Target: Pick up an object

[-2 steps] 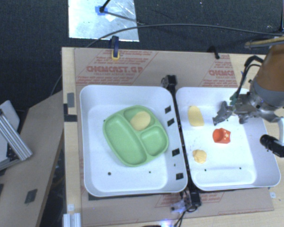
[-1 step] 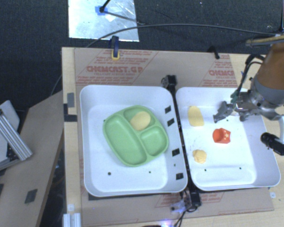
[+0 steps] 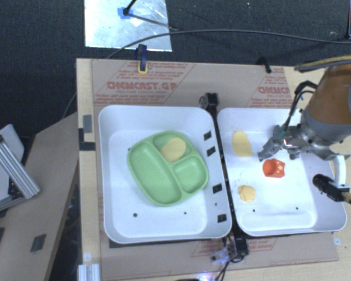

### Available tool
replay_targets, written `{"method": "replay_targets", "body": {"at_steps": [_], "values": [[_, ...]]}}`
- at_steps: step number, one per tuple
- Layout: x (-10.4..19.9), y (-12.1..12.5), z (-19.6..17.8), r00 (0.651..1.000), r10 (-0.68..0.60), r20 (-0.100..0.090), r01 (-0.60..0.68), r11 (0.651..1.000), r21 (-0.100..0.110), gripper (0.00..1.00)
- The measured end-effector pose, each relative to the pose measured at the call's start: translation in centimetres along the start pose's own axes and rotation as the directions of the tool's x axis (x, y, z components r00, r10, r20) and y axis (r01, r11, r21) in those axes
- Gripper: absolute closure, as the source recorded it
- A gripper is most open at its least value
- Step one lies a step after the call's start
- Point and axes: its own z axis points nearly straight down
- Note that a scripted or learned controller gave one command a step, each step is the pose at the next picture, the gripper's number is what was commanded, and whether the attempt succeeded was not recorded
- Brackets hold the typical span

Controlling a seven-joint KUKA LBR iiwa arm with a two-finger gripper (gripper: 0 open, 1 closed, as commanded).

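In the right bin (image 3: 298, 218) lie three small things: a pale yellow oblong piece (image 3: 241, 143) at the upper left, a red piece (image 3: 274, 168) near the middle and a small yellow lump (image 3: 246, 192) lower left. My gripper (image 3: 270, 150) hangs low over this bin, just above and slightly left of the red piece, between it and the oblong piece. Nothing shows between its tips. The arm's grey and orange wrist (image 3: 333, 107) comes in from the right.
The left bin (image 3: 123, 215) holds a green divided plate (image 3: 158, 177) with a yellow round piece (image 3: 174, 149) in its upper compartment. A black divider (image 3: 217, 157) with clips runs between the bins. Cardboard (image 3: 181, 81) lies under both.
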Motion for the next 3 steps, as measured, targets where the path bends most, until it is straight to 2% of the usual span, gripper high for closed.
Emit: {"method": "replay_targets", "body": {"at_steps": [1, 2, 3], "values": [[-0.5, 0.5, 5.9, 1.0, -0.001, 0.002, 0.001, 1.0, -0.006, 0.0], [-0.9, 1.0, 6.7, 1.0, 0.001, 0.009, -0.001, 1.0, -0.02, 0.0], [-1.1, 1.3, 5.4, 1.0, 0.002, 0.015, -0.002, 0.999, -0.032, 1.0]]}}
